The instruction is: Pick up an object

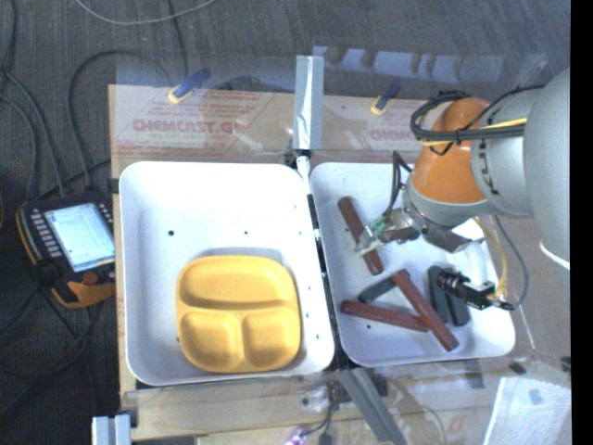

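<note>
My gripper (376, 233) is low in the right bin (482, 346), reaching in from the right under the orange wrist band. Its tip is right against the right side of a brown stick (355, 222) that lies lengthwise near the bin's left wall. I cannot tell whether it touches the stick. Nearer the front lie two more brown sticks, one long and nearly level (382, 316) and one slanted (428, 313), their near ends crossing. A short dark grey bar (378, 291) rests just above them.
The left bin (148, 202) holds a yellow three-compartment tray (240, 311) toward its front. A handheld controller (69, 239) sits off the bench at the far left. The bins' shared wall (315, 239) runs close beside the upright brown stick.
</note>
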Motion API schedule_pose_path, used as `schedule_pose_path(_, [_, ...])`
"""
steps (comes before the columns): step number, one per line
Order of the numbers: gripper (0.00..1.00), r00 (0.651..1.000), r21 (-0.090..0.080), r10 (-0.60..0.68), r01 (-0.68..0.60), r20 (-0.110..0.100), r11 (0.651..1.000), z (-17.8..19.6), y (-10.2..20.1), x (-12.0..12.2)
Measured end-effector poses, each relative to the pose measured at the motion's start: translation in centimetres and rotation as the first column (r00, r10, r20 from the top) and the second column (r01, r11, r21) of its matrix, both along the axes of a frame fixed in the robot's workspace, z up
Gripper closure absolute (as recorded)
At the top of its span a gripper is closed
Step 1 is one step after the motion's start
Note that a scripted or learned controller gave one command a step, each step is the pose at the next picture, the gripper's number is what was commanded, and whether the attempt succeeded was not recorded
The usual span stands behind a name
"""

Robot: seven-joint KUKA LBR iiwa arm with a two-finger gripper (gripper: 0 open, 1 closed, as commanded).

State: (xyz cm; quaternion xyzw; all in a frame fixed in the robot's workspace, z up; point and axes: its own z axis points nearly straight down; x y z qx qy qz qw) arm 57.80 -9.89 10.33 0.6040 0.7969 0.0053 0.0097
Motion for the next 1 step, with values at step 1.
schedule_pose_path(1, [1.00, 0.996, 0.002, 0.087, -0.087, -0.022, 0.996, 13.03, 1.74, 5.02])
